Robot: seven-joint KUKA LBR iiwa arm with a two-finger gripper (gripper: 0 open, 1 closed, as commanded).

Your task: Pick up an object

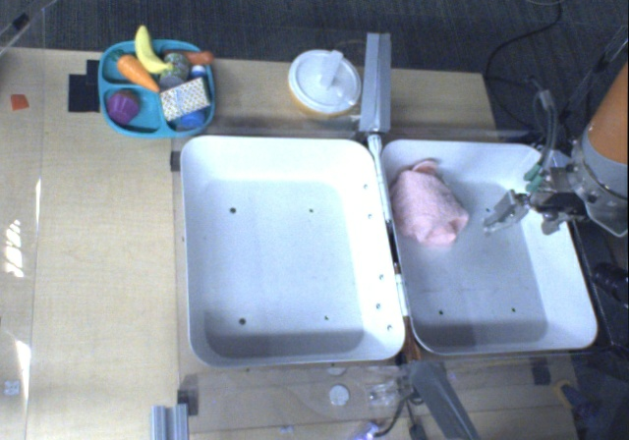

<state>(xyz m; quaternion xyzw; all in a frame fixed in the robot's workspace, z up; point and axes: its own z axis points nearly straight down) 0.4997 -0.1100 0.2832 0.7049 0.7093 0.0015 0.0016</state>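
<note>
A crumpled pink cloth (428, 205) lies in the right bin (491, 315), against its left wall near the back. My gripper (525, 216) hovers over the right side of that bin, to the right of the cloth and apart from it. Its two fingers stand open with nothing between them. The grey arm with its orange band (611, 104) comes in from the right edge.
The left bin (285, 330) sits beside the right one, a metal divider (374, 84) rising behind their shared edge. On the bench behind stand a blue tray of toy food (155, 86) and a lidded white and yellow bowl (324, 82). Cables trail at the back right.
</note>
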